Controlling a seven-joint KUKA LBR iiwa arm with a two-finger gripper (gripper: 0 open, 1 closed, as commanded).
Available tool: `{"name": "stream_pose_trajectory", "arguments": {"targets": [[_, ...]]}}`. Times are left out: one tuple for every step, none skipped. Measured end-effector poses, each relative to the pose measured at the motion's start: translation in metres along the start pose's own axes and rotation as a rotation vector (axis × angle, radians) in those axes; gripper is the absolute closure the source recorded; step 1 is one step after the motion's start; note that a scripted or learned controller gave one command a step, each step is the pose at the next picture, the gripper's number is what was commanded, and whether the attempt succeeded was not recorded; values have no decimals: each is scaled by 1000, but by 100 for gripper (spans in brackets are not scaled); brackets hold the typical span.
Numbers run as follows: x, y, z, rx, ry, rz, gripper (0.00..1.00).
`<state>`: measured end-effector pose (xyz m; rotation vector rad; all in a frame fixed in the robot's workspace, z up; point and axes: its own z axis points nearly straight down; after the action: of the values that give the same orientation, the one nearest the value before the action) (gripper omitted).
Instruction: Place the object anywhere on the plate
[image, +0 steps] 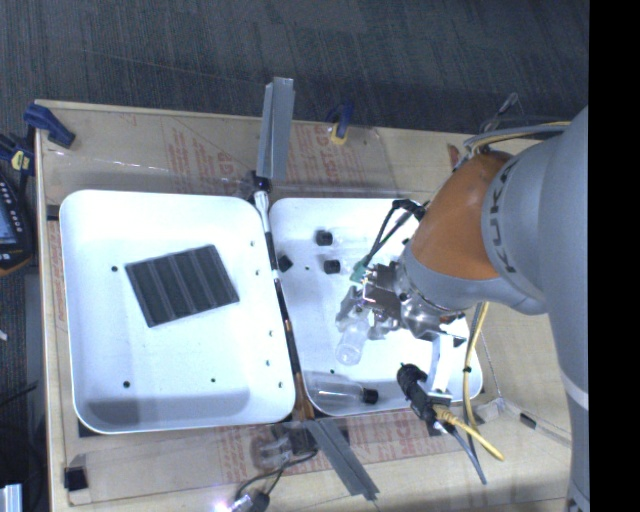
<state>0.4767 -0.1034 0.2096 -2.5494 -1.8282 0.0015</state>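
Observation:
A dark grey ribbed rectangular plate (182, 284) lies flat in the left bin (90, 390), tilted slightly. My gripper (360, 306) hangs over the middle of the right bin (300, 215), at the end of the grey arm with the orange band. A small clear plastic object (350, 343) sits right at the gripper's tip, touching or just under it. Whether it is gripped is hidden by the wrist and the object's transparency. The plate has nothing on it.
A second clear tube (333, 389) with a black cap (369, 396) lies at the right bin's near edge. Three small black pieces (323, 238) (331, 266) (284, 264) sit towards its far left. A ridge between the bins (277, 290) separates them. Yellow cables (470, 430) trail at the right.

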Motion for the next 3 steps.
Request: {"name": "stream_pose_trajectory", "arguments": {"targets": [[71, 37, 20, 2, -1, -23, 100], [152, 52, 19, 2, -2, 707, 100], [220, 45, 19, -4, -1, 1038, 100]]}}
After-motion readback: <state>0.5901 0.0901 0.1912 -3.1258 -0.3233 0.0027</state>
